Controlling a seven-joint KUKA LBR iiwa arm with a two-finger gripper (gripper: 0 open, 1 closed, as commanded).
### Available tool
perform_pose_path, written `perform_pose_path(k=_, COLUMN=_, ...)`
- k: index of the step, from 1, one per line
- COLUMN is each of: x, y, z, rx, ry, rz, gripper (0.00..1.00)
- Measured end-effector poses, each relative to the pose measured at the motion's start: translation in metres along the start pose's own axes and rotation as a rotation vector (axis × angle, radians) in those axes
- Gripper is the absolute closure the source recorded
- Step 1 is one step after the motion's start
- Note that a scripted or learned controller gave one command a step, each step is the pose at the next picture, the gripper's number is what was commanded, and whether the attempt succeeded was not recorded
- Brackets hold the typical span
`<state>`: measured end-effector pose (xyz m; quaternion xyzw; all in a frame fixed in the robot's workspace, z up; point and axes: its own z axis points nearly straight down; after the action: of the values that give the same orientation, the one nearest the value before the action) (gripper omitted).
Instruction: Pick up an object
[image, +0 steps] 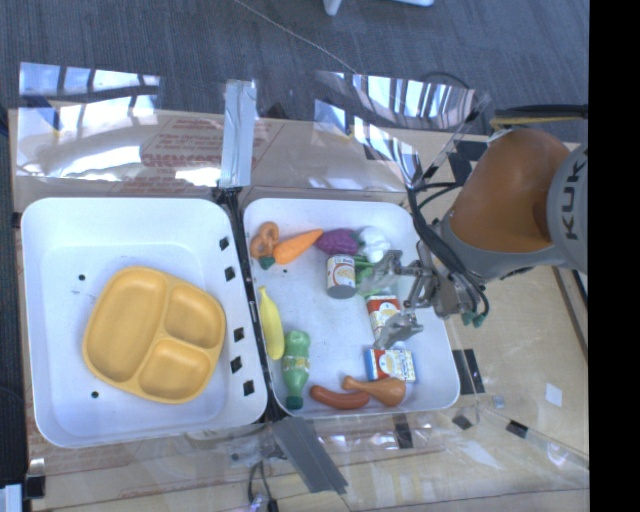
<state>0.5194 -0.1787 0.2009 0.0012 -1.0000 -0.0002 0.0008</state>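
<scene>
Jaws on our gripper (392, 295) stand apart, one finger above and one below the red-labelled can (382, 312), which lies in the right bin (300, 215) with nothing clamped yet. We judge the can sits between the fingers, just below the upright tin (342, 276); its long axis runs roughly top to bottom.

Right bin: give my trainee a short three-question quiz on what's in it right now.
1. True or false: the yellow tray lies in the right bin.
2. Which object is nearest the end effector: A banana, B red-labelled can, C carrot?
3. Fill in: the green bottle lies beside the ____.

Key: 1 false, it lies in the left bin; 2 B; 3 banana.
</scene>
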Motion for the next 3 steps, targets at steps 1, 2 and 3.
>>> perform_pose_path(k=1, x=-0.042, y=0.018, z=0.1, rx=-0.004, ry=0.007, rz=-0.17, gripper=0.0)
perform_pose_path(k=2, x=-0.096, y=0.091, z=0.108, rx=-0.002, ry=-0.004, rz=-0.105, gripper=0.0)
perform_pose_path(k=3, x=-0.097, y=0.091, z=0.096, rx=0.0, ry=-0.006, rz=-0.109, gripper=1.0)
